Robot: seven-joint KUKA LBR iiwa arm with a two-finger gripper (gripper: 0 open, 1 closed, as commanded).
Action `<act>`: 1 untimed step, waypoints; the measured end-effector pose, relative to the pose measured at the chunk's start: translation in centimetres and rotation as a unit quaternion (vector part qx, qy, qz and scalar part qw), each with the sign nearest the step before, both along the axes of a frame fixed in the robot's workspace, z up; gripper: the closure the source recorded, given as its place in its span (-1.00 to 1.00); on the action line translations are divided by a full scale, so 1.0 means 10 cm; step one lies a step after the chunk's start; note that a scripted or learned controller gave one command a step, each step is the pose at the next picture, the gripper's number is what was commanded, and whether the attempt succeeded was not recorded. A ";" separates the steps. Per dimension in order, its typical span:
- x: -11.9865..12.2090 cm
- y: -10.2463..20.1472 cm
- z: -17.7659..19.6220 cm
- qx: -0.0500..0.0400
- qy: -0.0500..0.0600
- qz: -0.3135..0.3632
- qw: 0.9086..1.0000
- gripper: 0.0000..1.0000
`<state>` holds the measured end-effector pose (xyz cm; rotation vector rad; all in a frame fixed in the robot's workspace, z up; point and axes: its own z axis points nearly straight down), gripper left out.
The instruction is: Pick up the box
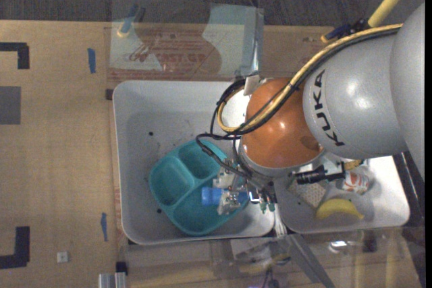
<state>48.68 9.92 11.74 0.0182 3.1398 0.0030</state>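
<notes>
Now, gripper (233, 195) over teal tray (182, 189) in left bin (135, 145).

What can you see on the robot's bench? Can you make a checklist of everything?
Surface: wooden bench with black and blue tape marks, bearing two white bins, left bin and right bin.
Job's things: a small blue box-like item lies on the teal divided tray in the left bin; too small to identify surely.
Clutter: banana and a can in the right bin.
Pincer: pincer sits low over the tray's right edge, beside the blue item.
Cables: black and yellow cables run along the arm.
Surroundings: clear plastic sheet behind the left bin; dark floor beyond.
</notes>
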 end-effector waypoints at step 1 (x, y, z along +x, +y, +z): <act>0.02 0.29 -0.20 -0.004 -0.008 0.244 0.970 1.00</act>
